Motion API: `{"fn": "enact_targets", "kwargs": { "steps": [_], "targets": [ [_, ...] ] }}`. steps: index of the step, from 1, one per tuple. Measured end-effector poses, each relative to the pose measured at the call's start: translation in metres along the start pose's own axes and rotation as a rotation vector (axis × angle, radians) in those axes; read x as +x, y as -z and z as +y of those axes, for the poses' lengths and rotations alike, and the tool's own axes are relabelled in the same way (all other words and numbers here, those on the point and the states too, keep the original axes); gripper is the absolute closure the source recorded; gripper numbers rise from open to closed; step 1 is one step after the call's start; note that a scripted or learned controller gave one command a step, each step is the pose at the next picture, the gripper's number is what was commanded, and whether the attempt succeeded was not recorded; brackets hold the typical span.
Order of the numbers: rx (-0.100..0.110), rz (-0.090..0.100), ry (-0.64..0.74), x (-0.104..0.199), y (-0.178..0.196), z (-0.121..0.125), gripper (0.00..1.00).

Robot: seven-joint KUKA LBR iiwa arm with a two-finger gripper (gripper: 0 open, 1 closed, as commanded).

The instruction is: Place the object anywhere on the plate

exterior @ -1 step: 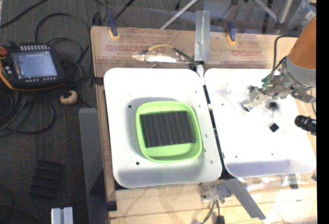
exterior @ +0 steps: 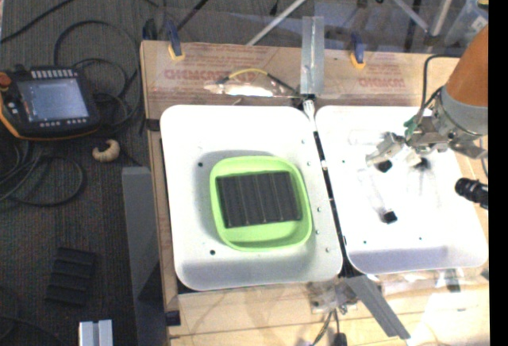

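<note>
So the two-finger gripper (exterior: 403, 152) hangs over the right shallow white bin (exterior: 413, 249), can't tell its state. One small dark object (exterior: 388, 217) lies below it, apart. One green square plate (exterior: 259, 201) sits in the left white bin (exterior: 238, 126).

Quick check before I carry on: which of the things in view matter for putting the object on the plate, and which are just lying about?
Part of the job:
- square green plate with a dark ribbed centre, in the left white bin
- small dark object on the right white bin's floor
- grey arm's gripper, over the right bin

Lying about:
- orange-edged teach pendant on the floor
- blue clamps on the bench's back edge
</note>
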State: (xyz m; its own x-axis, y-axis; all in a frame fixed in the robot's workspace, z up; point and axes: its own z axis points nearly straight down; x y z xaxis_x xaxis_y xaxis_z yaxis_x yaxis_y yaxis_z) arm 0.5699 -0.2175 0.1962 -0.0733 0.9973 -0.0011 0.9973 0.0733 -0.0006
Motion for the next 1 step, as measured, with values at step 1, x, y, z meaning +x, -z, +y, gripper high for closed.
{"fn": "enact_targets", "kwargs": {
  "steps": [1],
  "targets": [
    [0.000, -0.002, -0.084, -0.0078, 0.1280, 0.0209, 0.00]
  ]
}}
